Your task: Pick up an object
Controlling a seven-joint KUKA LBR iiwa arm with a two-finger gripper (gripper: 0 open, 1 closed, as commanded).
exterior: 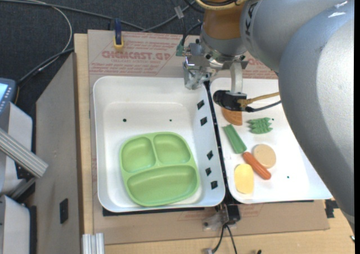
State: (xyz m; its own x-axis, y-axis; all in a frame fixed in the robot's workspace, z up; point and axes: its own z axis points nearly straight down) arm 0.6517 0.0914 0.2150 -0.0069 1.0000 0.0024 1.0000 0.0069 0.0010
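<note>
The gripper point(193, 81) is hanging over the top right corner of the left bin point(107, 134), right by the rim where the two bins meet. Whether it's clenched or released, I honestly can't tell from this angle.

All the pickable stuff is lying in the right bin point(292, 182), centre-right of the frame. There's an orange-brown cup-looking thing point(232, 116) at the top of the bunch, with a green leafy piece point(260, 125) just right of it. Below those sits a green cucumber-ish stick point(234, 138) close to the divider. Lower down there's a round tan disc point(265, 155), with an orange carrot point(257, 165) up against its lower left side. A pale yellow lump point(244, 179) sits lowest, just left of the carrot.

The left bin just has a green divided plate point(160, 168) in its lower half. Both bins rest on cardboard point(140, 50) with red lettering.
</note>
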